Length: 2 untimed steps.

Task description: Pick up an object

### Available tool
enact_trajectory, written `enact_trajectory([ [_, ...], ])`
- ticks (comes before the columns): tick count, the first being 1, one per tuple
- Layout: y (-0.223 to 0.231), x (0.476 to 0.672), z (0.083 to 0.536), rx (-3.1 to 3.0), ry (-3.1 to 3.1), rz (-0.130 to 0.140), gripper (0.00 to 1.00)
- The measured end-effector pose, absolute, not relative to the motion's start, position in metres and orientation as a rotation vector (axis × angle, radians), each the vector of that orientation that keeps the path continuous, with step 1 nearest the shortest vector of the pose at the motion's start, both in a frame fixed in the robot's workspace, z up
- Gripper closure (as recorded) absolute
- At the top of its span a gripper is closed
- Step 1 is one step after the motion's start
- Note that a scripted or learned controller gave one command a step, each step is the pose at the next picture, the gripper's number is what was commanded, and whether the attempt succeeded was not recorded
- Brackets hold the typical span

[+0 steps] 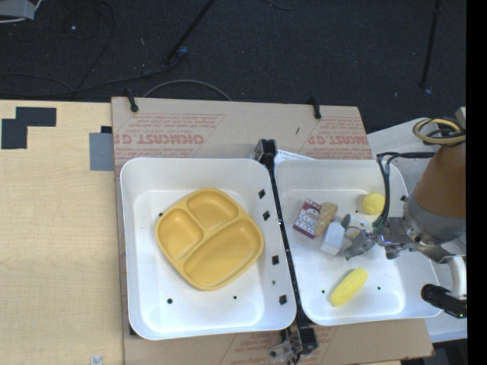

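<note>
Gripper (358,242) reaching into the right bin (319,310) among small objects.
A pale block (333,236) is lying just left of the gripper, touching or nearly touching it; whether anything is sitting between the fingers cannot be told, nor whether they are open or closed. A corn cob (348,287) is lying just below the gripper, a yellow ball (373,203) just above, a red packet (308,219) beyond the block. The arm (445,188) is leaning in from the right, partly cut off. The yellow divided plate (209,238) is sitting well left, in the left bin (141,280).
</note>
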<state>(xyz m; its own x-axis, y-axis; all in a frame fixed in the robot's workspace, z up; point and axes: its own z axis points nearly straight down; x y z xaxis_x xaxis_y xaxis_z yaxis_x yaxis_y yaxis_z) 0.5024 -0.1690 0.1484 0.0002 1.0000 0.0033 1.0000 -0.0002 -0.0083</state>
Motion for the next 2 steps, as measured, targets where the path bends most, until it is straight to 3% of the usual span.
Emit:
enact_trajectory([
  [1, -0.178, 0.499, 0.098, -2.217, -2.216, 0.004, 0.0],
  [2, -0.178, 0.499, 0.11, -2.222, -2.214, 0.003, 1.0],
])
